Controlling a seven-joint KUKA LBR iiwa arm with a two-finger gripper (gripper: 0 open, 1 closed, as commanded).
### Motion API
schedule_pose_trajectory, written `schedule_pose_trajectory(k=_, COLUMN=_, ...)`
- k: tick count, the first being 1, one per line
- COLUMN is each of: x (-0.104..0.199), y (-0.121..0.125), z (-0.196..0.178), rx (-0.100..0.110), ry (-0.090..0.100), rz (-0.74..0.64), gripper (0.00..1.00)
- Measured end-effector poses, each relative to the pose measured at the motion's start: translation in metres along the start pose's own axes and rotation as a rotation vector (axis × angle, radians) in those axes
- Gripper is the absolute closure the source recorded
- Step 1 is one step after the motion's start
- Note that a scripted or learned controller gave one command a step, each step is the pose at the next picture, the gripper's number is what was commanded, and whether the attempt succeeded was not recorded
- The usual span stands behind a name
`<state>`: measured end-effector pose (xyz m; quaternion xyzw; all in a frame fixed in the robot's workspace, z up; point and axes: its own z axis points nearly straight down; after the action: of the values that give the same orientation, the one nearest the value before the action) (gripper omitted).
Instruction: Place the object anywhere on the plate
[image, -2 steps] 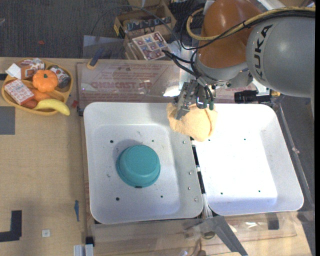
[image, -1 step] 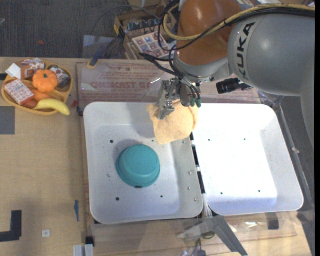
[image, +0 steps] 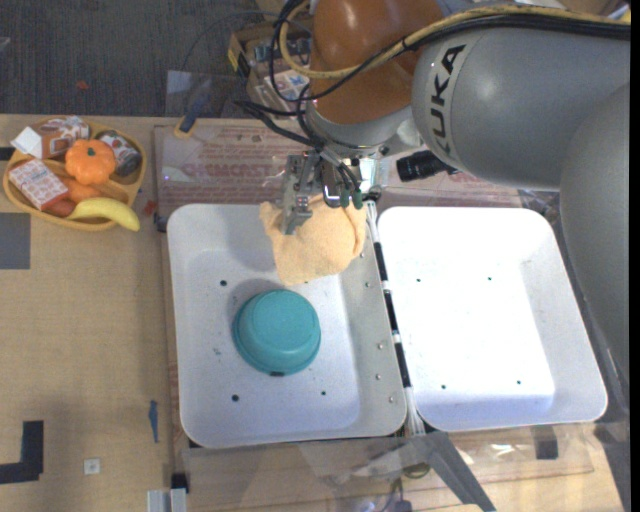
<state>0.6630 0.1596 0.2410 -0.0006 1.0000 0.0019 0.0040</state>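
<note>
A teal round plate lies in the middle of the left bin. Just behind it a soft yellow-orange cloth hangs over the bin's back right part, its lower edge close to the plate's far rim. My gripper points down at the cloth's top edge. One metal finger sits in front of the cloth's upper left corner, and the cloth appears pinched between the fingers. The grey arm with its orange band covers the area behind the bins.
The right bin sits beside the left one, and a raised divider runs between them. A yellow dish of toy food, with a banana and a small pumpkin, stands on the bench at the far left.
</note>
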Motion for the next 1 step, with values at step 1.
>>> schedule_pose_trajectory(k=1, x=0.0028, y=0.0505, z=0.0126, rx=0.000, ry=0.000, rz=-0.001, gripper=1.00)
